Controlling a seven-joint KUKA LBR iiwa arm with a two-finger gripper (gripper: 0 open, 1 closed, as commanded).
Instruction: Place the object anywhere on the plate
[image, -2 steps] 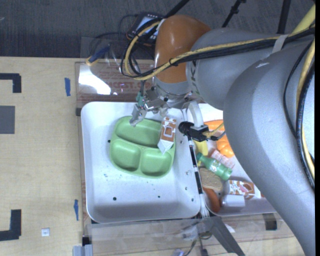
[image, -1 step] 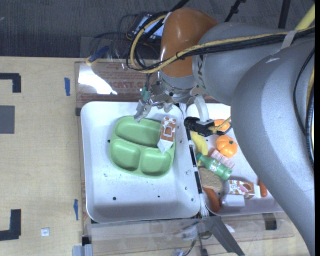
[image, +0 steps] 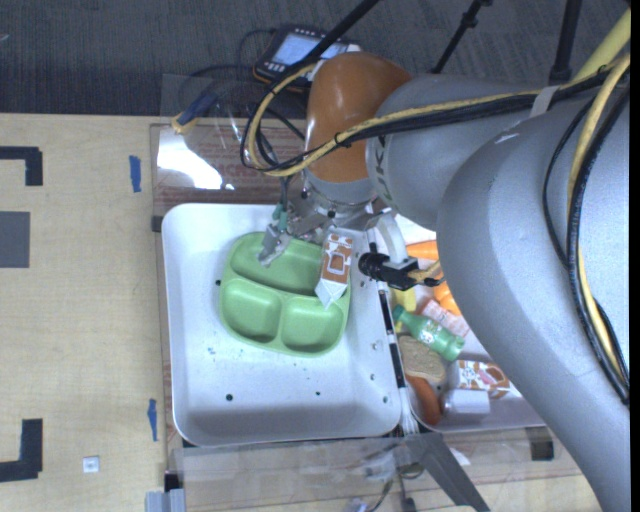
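Note:
A green divided plate (image: 283, 300) lies in the left white bin (image: 250, 400), toward its upper middle. My gripper (image: 298, 235) hangs low over the plate's far compartment, below the arm's orange band. A small white, orange and brown carton (image: 337, 265) stands tilted at the plate's right rim, directly beside the gripper. I cannot make out whether the carton is gripped or just leaning there, because the wrist hides the contact.
The right bin (image: 395, 360) holds a green bottle (image: 432, 335), orange items (image: 425, 400) and a printed box (image: 480, 380), partly under the arm. The arm's grey body covers the right side. Cables and a handheld device (image: 295, 50) lie behind the bins.

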